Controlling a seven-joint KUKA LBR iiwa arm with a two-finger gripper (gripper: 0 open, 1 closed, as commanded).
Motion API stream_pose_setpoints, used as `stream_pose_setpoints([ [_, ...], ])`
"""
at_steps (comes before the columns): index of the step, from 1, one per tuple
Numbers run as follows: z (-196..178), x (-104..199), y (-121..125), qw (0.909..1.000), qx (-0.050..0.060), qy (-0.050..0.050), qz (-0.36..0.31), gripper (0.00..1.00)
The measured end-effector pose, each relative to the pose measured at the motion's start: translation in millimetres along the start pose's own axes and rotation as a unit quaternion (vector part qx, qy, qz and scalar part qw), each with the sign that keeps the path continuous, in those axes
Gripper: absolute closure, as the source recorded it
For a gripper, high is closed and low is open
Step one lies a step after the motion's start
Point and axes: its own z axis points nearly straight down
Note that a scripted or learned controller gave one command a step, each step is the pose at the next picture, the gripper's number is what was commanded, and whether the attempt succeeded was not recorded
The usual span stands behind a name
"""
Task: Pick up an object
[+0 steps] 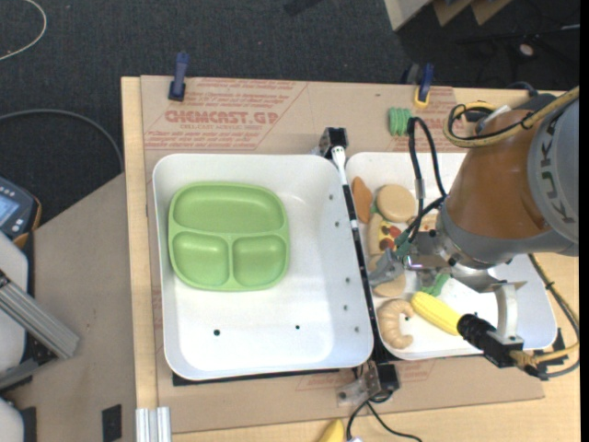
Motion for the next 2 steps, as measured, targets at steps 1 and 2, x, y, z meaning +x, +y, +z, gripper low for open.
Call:
stream_pose_setpoints([
  [1,-13.7,-2.3,3.4,1.0000,-0.006,-0.002,0.001,1.00],
  [2,-37.1,47.6,3.4,1.0000,-0.007,-0.001,-0.002,1.00],
])
